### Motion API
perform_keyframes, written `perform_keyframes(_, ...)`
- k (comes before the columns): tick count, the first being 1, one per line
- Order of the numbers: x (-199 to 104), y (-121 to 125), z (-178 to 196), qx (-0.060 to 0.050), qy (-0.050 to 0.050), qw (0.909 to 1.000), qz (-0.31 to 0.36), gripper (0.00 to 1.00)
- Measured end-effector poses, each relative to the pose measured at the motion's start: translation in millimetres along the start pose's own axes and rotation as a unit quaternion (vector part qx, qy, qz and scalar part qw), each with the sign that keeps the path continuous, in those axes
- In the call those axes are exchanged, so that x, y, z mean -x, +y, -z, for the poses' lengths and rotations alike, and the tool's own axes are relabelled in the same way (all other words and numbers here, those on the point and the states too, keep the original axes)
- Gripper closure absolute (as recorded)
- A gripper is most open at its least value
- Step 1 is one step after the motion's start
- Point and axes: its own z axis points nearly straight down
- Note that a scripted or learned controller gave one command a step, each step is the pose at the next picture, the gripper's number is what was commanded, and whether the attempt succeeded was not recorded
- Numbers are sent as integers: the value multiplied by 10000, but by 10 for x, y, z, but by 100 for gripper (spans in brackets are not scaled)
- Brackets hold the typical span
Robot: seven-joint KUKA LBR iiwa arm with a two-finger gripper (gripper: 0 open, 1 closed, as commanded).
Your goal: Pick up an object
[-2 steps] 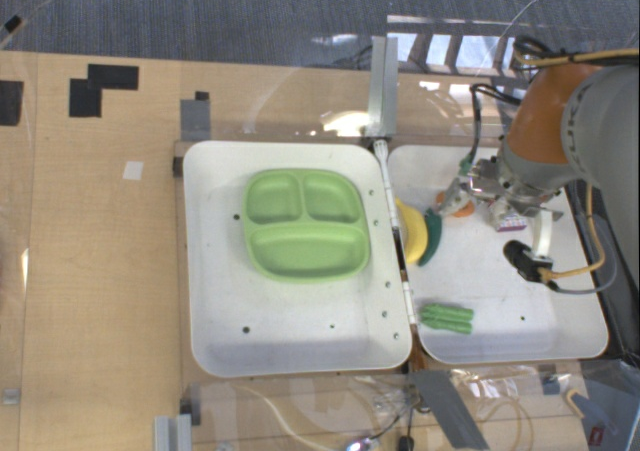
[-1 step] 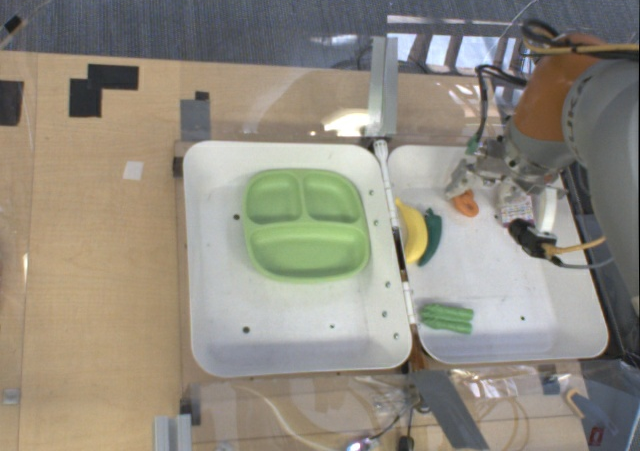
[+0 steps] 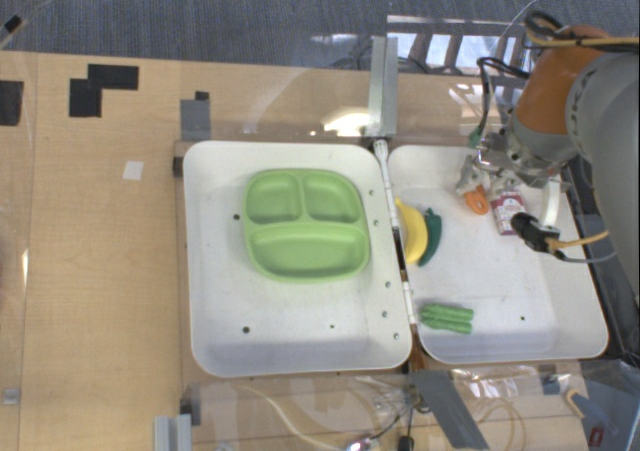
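Two white bins sit side by side on the bench (image 3: 90,269). The left bin (image 3: 215,339) holds a green divided plate (image 3: 305,224). The right bin (image 3: 560,324) holds the candidate objects: a yellow banana (image 3: 411,229) lying against a dark green piece (image 3: 431,237) near the dividing wall, a green ridged item (image 3: 446,317) toward the near edge, a small orange object (image 3: 477,202), and a red-and-white packet (image 3: 508,211) at the far right. The arm (image 3: 590,99) reaches into the far right corner of that bin, with the gripper (image 3: 492,171) low over the orange object and the packet. Whether its fingers are parted or closed cannot be told at this slant, and nothing is seen between them. The step appears to be the descent onto a target, probably the orange object. The next move calls for closing squarely around it, then lifting clear of the neighbouring packet.
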Motion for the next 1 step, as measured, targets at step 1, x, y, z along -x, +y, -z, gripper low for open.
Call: perform_keyframes(1, -723, -166, 843, -62, -5, 9998, -165, 100)
